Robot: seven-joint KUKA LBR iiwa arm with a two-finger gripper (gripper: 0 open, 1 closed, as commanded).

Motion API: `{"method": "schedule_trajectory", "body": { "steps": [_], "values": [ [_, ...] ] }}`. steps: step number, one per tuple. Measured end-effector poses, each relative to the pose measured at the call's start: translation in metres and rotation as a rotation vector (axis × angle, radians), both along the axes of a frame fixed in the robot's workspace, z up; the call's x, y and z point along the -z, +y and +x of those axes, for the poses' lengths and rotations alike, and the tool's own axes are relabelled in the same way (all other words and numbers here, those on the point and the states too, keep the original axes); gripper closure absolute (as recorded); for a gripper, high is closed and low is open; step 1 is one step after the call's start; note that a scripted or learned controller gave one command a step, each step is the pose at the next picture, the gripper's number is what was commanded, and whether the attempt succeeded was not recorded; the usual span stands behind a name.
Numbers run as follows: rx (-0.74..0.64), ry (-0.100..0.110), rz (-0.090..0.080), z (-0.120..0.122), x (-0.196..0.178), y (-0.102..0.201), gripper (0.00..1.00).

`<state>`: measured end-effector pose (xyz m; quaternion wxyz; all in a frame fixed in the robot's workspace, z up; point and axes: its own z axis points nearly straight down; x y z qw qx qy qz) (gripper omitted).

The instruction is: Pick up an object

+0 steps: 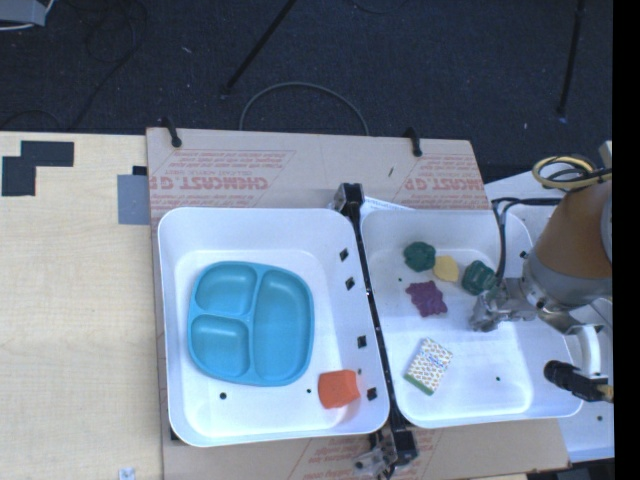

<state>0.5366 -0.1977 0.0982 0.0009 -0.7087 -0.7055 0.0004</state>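
The gripper (487, 315) sits low in the right bin (520, 400), near its right wall, just beside a dark green block (477, 275). Whether it is touching that block I cannot tell, and the view does not show how the jaws stand. Nothing is seen lifted, so the pick looks not yet done.

Other candidates lie in the same bin: a green lump (419, 256) and a yellow piece (446, 268) toward the far edge, a purple shape (427, 297) in the middle, and a patterned white packet (429, 365) nearer the front edge.

The left bin (175, 268) carries a blue divided plate (251, 322) and an orange block (339, 389) at its front right corner.

What remains, by my reading: close on one object and raise it clear of the bin.
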Motion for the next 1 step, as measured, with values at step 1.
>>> {"method": "schedule_trajectory", "body": {
  "steps": [1],
  "values": [
    [-0.001, -0.003, -0.001, 0.0034, -0.0439, -0.0061, 1.0]
  ]
}}
